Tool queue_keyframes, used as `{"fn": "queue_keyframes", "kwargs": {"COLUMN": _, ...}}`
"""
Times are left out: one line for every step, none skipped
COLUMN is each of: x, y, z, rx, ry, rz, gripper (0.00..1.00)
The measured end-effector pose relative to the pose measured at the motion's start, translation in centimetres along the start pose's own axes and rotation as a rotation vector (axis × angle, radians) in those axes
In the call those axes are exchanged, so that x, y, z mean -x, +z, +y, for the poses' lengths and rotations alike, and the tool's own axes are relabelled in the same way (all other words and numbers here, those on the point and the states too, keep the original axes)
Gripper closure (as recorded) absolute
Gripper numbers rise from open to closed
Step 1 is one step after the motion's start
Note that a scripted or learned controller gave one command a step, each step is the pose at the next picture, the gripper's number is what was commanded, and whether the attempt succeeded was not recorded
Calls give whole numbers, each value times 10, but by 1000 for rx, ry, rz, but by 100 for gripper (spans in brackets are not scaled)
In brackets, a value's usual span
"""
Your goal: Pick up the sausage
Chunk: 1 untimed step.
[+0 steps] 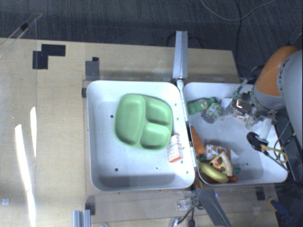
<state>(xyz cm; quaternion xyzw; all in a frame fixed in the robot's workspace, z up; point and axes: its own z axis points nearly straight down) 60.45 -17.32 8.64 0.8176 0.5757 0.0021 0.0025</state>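
While the grey arm with the orange band (279, 79) sits at the frame's right edge, its gripper (239, 107) hangs over the right white bin (265, 167), upper half; finger state: cannot tell. Left white bin (102, 174) holds a green three-compartment plastic tray (143, 121) and a small red-and-white packet (175, 151). Right bin: green packet (199, 105), metal can (212, 112), orange-brown sausage (198, 142) along its left wall, yellow banana (211, 172), pizza-slice toy (221, 161).

1. Two shallow white bins are set side by side on the pale wooden worktop (57, 141).
2. In the left bin (102, 174), a green three-compartment plastic plate (143, 120) is placed, with a small white-and-red packet (175, 151) beside it to the right.
3. In the right bin (270, 171), a yellow banana (211, 173) is seen in the near left corner.
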Motion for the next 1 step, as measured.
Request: {"fn": "queue_keyframes", "kwargs": {"x": 13, "y": -1, "z": -35, "rx": 0, "ry": -52, "rz": 1, "gripper": 0}}
